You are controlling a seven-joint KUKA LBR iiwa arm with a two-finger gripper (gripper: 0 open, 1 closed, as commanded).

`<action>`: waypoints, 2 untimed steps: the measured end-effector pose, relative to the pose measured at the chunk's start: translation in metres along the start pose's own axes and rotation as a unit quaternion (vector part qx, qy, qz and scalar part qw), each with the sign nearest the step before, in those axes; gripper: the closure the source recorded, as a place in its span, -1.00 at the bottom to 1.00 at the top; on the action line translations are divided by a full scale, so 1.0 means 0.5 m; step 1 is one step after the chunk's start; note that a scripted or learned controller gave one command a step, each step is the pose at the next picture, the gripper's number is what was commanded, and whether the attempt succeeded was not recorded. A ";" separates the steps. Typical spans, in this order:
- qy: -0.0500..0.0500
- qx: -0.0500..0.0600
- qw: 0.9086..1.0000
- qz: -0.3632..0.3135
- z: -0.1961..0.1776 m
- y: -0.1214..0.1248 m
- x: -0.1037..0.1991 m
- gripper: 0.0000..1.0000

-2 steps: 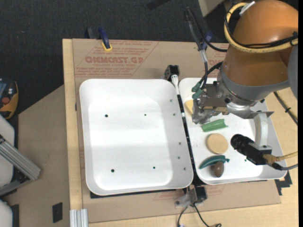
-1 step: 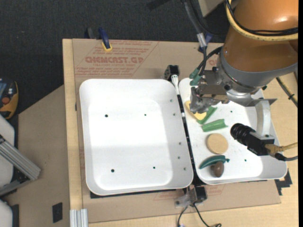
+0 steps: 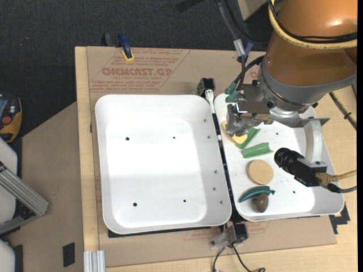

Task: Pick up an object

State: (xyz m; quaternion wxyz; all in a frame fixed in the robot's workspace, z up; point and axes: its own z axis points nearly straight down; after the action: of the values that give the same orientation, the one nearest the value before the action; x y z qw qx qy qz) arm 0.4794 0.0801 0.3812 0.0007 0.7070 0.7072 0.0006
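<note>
We see the gripper (image 3: 234, 123) low in the right bin (image 3: 295, 204), close to its left wall and right over a yellow piece (image 3: 239, 140). We cannot tell how wide it stands or whether it grips anything. Just beside the yellow piece lies a green pod (image 3: 256, 149), then a tan disc (image 3: 261, 172). Nearer the front rim, a brown lump (image 3: 260, 203) lies beneath a teal strip (image 3: 254, 194).

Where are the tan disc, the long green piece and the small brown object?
tan disc (image 3: 260, 171), camera view, centre of its top face.
long green piece (image 3: 255, 149), camera view, middle of its length.
small brown object (image 3: 261, 204), camera view, its rounded body.
</note>
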 end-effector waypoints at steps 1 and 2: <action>0.000 0.003 1.000 0.001 0.030 -0.001 -0.008 1.00; 0.000 0.001 1.000 0.000 0.028 0.000 0.017 1.00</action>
State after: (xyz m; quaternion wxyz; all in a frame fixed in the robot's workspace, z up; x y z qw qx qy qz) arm 0.4792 0.0887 0.3672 0.0000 0.7067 0.7075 0.0000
